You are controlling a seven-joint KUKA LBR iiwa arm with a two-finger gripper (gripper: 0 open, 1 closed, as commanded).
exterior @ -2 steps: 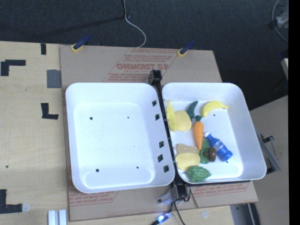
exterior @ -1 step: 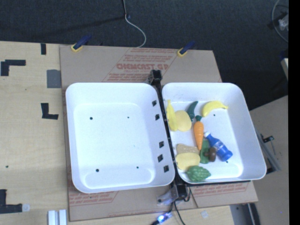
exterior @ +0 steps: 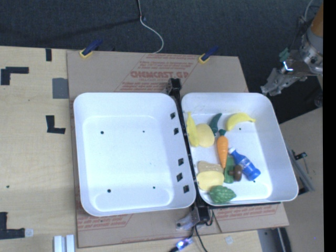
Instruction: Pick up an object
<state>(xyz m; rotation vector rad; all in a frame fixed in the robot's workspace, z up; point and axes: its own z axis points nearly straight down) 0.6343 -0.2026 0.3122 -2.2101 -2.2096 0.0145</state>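
Arm parked off the right bin's far corner; nothing picked yet.

Gripper (exterior: 274, 85) hangs beyond the top-right corner of the right bin (exterior: 273, 114), well apart from the objects, tilted down and to the left; it carries nothing, though whether it stands open or closed I cannot tell at this size; the stand-off likely keeps the camera's sight of the bins clear before a try. All candidates lie in the right bin, bunched toward its left wall: carrot (exterior: 222, 148) upright in the middle; banana (exterior: 239, 121) at the far side, most isolated, so probably the easiest grasp; blue bottle (exterior: 245, 165) just beside the carrot; yellow lemon-like piece (exterior: 201, 135) against the divider; green leafy item (exterior: 222, 194) at the near rim. Left bin (exterior: 84, 140) holds no objects, presumably the drop side.
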